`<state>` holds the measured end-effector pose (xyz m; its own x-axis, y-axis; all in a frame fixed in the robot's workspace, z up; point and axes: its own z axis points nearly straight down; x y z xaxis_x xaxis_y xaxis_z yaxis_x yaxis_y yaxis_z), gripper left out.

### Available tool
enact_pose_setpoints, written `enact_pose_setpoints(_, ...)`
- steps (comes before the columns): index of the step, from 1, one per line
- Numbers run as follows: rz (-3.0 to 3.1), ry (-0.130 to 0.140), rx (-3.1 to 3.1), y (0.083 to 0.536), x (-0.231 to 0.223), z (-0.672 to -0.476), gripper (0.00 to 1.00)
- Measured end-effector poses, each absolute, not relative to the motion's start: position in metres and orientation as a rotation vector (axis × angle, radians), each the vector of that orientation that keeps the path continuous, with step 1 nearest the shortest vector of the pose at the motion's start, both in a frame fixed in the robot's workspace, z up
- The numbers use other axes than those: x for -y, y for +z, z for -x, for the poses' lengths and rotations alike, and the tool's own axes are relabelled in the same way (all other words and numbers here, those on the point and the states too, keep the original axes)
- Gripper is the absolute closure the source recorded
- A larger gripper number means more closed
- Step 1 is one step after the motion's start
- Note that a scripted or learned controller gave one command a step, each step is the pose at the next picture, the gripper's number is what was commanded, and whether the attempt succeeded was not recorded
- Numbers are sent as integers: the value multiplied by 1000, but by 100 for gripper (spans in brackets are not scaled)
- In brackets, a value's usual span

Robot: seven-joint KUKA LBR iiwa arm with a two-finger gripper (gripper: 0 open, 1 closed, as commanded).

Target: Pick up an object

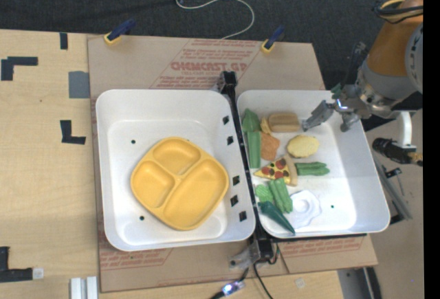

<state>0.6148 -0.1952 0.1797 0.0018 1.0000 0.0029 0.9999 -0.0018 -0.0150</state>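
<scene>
Gripper (pixel 331 114) hangs over the far right corner of the right bin (pixel 361 174), jaws spread open, nothing in them, bread piece (pixel 283 122) just left.

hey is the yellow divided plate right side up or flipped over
Right side up. The yellow plate lies flat in the left bin with its three compartments and their raised dividers facing the camera.
</scene>
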Motion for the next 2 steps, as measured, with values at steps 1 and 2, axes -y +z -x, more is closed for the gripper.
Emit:
enact_pose_setpoints(1,2219,2,2222,188,195,-618,0)
enact_pose_setpoints(2,2217,8,2219,129,203,-613,0)
